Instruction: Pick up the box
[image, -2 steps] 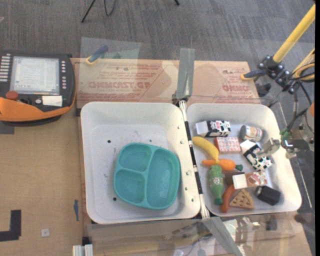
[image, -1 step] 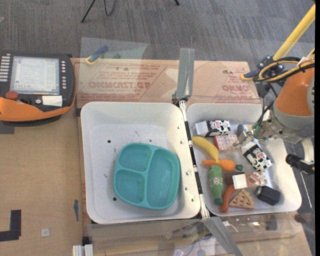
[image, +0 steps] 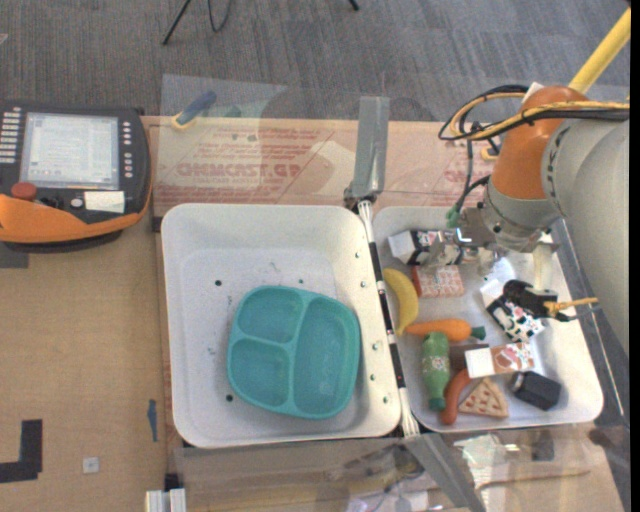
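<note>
Teal tray (image: 293, 350) in a white bin (image: 190, 260). Yellow banana (image: 402, 297), orange carrot (image: 440, 328), green bottle (image: 434, 366), black-and-white spotted cow (image: 520, 318), pink-red box (image: 440, 282), black block (image: 537, 389). Orange-banded grey arm (image: 560, 150).

Light: bright, even, from overhead | Shadows: soft and short, a faint one under the teal divided plate (image: 294, 351) | Glare: pale sheen on the clear plastic sheet (image: 262, 140) and on the left bin's rim (image: 262, 209) | Focus: slightly soft all over, small toys grainy | Arm (image: 590, 190) at right edge large, blurred
</note>
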